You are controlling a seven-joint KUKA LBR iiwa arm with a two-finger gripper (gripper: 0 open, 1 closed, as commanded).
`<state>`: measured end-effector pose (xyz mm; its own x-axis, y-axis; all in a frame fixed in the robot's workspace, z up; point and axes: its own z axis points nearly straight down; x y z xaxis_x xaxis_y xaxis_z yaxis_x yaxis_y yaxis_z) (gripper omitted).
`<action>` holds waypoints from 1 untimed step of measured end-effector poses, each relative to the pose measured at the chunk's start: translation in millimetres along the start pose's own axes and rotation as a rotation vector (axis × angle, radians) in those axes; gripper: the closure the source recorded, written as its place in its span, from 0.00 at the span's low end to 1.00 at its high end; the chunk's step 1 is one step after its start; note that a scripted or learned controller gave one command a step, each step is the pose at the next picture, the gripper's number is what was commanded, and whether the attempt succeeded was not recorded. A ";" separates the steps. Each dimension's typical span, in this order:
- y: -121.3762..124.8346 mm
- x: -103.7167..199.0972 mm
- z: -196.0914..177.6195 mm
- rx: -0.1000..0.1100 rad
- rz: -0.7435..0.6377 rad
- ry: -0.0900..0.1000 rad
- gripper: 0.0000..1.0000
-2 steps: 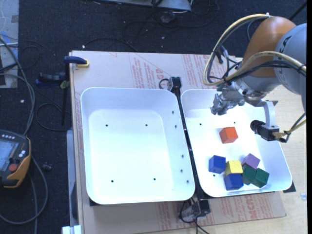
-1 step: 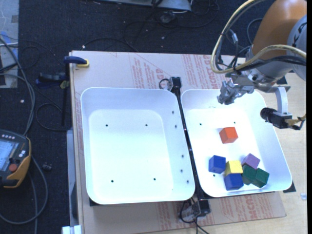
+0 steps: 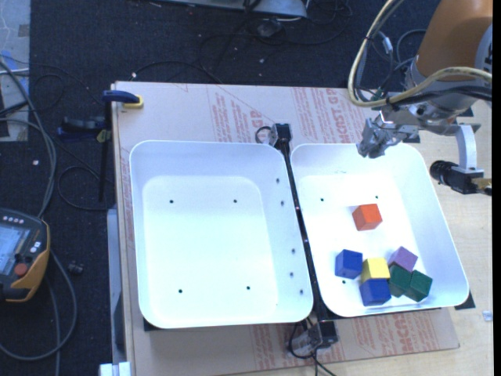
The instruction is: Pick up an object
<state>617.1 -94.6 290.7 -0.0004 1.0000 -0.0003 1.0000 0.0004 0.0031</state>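
Where the right bin [image 3: 446,218] sloped nearest, blue, yellow, green and purple blocks [image 3: 383,276] lay clustered, likely slid together; the orange block [image 3: 366,216] sat apart, easiest pick. Beyond, claw [image 3: 374,146] hovered over the far rim; grip state indiscernible.

The gripper [image 3: 374,147] is seen above the far rim of the right bin [image 3: 446,233]. In that bin, an orange cube [image 3: 366,216] lies apart from a near-side cluster: blue cube [image 3: 349,263], yellow cube [image 3: 376,269], purple cube [image 3: 404,258], green cube [image 3: 415,284]
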 end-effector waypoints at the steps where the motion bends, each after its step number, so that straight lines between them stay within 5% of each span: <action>1: -12.2 58.2 10.5 0.004 -0.004 0.001 1.00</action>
<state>604.9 -36.4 280.1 -0.0048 1.0000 0.0010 1.0000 0.0048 -0.0007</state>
